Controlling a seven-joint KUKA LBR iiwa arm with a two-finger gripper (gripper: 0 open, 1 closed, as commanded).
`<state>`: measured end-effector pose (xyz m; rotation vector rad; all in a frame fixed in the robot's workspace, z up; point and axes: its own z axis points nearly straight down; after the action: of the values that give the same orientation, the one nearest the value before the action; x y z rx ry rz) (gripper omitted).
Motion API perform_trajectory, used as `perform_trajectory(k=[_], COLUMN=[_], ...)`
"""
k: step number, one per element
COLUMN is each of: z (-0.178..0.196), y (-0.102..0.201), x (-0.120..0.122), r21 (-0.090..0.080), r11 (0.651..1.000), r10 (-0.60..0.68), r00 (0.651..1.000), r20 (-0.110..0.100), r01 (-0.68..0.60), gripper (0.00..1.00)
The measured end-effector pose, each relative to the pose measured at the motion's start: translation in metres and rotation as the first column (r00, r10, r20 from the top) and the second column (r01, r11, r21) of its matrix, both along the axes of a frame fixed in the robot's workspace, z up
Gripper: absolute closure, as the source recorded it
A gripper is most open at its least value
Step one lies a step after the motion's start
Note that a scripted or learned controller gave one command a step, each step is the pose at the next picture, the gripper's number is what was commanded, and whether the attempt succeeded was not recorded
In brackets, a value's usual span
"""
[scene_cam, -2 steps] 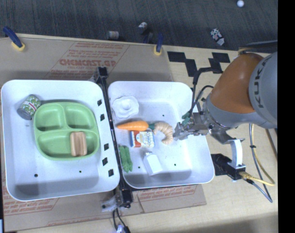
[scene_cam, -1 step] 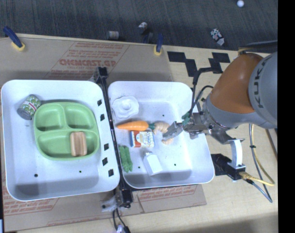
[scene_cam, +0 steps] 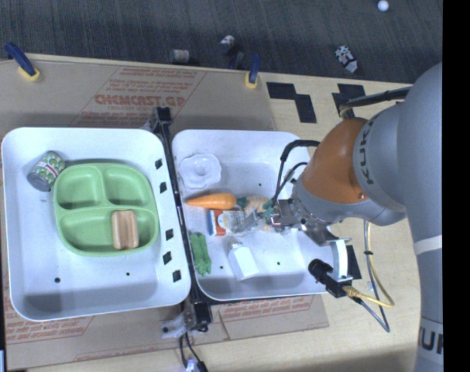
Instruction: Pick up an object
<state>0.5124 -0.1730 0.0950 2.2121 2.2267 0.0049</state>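
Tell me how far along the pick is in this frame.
Done: the arm has reached into the right bin, with the gripper low among the clutter beside the carrot. In hand: nothing visibly held; the fingers are hidden. Left: grasping and lifting an object. The carrot and green item lie on the bin floor.

The arm (scene_cam: 409,153) is thick, rounded and matte grey, with an orange band (scene_cam: 335,169) above the wrist. Dark letters "KU" run along the grey shell beside the band, and more lettering shows low on the base link. Thin black cables loop from the wrist. A black-and-white block and a yellowish wire hang near the end effector (scene_cam: 277,215).
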Motion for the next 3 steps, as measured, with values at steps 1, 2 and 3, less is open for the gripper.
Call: perform_trajectory(k=[1,2,3], z=[0.011,0.123,0.122], y=[0.001,-0.027,-0.026], x=[0.002,0.028,0.028], r21=[0.001,-0.002,-0.001], r11=[1.0,1.0,1.0], r10=[0.007,-0.001,-0.001], r00=[1.0,1.0,1.0], r20=[0.001,-0.003,-0.004], r01=[-0.007,0.001,0.001], gripper=[1.0,1.0,0.0])
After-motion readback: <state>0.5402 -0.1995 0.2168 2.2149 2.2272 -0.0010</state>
